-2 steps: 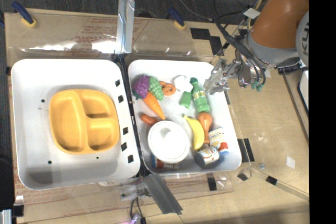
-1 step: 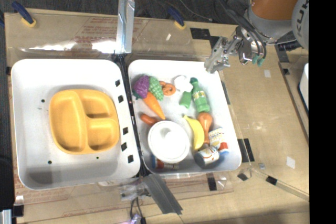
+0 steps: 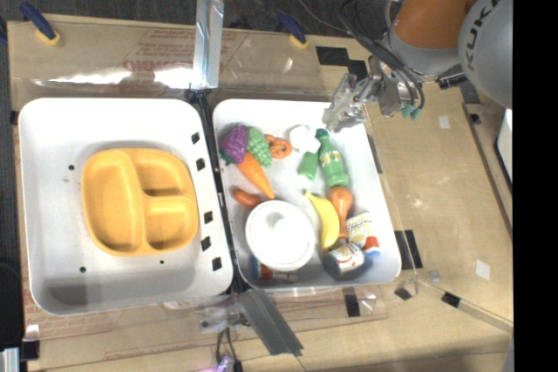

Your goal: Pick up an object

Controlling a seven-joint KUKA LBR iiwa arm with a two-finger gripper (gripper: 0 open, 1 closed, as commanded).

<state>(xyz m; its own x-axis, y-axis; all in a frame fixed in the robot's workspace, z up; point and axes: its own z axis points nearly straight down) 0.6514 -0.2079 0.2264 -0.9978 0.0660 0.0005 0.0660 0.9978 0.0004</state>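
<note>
White right bin [image 3: 384,218] holds toy food: purple grapes [image 3: 235,142], carrot [image 3: 254,172], green bottle [image 3: 331,161], banana [image 3: 326,219], white bowl [image 3: 279,233] | yellow divided tray [image 3: 139,199] sits in left bin [image 3: 44,187] | gripper [image 3: 347,109] hovers over right bin's far rim, fingers spread, pinching nothing.

Bench [image 3: 453,213] carries two white bins [image 3: 113,113] — apparently touching — side by side.
</note>
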